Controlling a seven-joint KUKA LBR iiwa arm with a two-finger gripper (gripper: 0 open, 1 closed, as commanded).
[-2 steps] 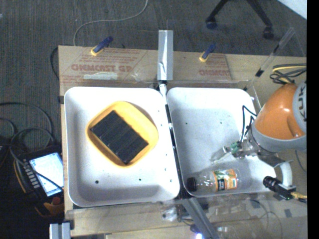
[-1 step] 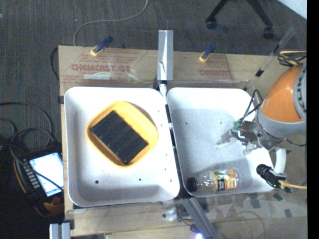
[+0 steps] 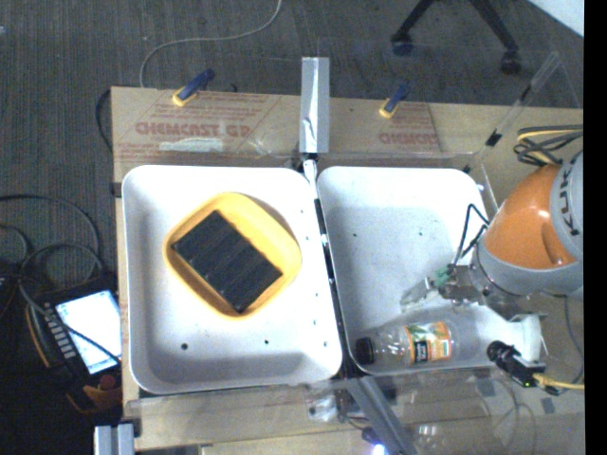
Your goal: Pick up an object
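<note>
Clear plastic bottle [image 3: 410,343] is lying on its side along the right bin's [image 3: 379,207] near edge; I'm seeing my end effector [image 3: 438,284] hovering just above-right, its grip state unreadable.

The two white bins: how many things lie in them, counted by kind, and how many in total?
Yellow dish with a dark ridged inside, in the left bin: 1
Clear plastic bottle with an orange label, lying on its side in the right bin: 1
Total: 2
</note>
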